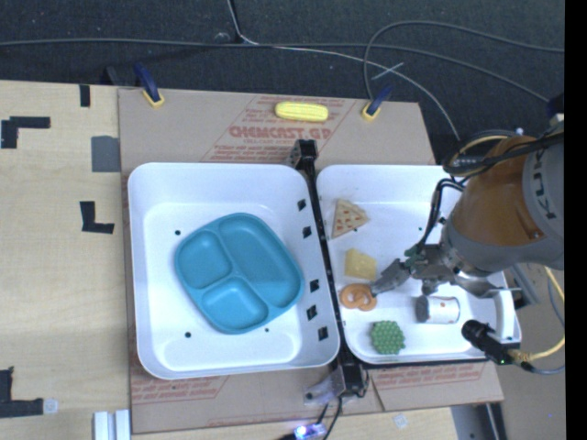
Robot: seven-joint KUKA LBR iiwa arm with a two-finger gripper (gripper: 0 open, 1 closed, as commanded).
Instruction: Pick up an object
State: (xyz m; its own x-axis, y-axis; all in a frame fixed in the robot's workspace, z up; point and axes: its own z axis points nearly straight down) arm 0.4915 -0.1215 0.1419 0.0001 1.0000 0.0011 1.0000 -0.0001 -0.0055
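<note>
The camera view shows the claw [396, 277] low in the right white bin [404, 180], its dark fingers pointed toward the bin divider; whether they are spread or closed cannot be told. Candidate objects are grouped just beside it: a round orange pretzel-like toy [357, 296], a yellow cheese-like block [359, 264], a tan waffle-patterned wedge [348, 217] and a green knobbly ball [387, 336]. The pretzel-like toy is judged nearest. The fingers should be centred over one item only, clear of its neighbours, before descent.
</note>
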